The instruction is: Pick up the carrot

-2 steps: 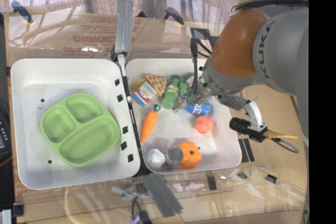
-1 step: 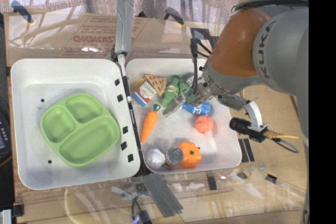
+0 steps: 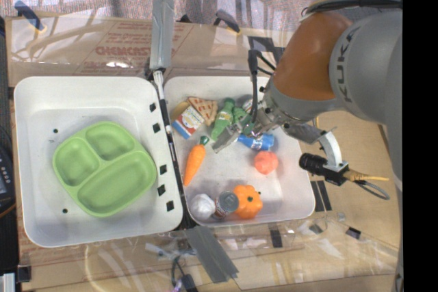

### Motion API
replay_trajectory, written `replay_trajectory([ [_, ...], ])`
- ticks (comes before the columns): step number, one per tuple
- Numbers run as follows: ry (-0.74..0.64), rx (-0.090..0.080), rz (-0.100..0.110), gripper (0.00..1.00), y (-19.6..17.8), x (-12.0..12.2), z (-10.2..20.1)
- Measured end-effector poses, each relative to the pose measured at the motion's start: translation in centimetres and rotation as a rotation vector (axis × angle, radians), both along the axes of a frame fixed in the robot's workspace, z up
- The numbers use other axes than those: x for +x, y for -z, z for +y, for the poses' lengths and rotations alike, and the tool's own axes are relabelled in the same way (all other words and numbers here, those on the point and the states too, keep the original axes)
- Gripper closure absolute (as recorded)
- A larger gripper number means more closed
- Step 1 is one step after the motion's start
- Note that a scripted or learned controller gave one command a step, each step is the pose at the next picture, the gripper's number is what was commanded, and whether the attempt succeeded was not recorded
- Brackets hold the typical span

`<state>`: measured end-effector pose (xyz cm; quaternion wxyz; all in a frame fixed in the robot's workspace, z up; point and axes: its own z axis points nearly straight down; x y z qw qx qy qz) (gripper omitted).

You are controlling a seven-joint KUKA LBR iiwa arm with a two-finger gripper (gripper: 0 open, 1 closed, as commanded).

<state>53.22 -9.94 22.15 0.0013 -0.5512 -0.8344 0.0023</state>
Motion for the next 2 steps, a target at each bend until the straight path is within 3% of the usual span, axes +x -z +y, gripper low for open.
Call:
replay_trajectory([
  [1, -0.227, 0.004, 0.001, 0.00, 2.16, -2.27, 1.43],
  [2, -0.232, 0.003, 0.004, 1.00, 1.37, -2.16, 1.46],
])
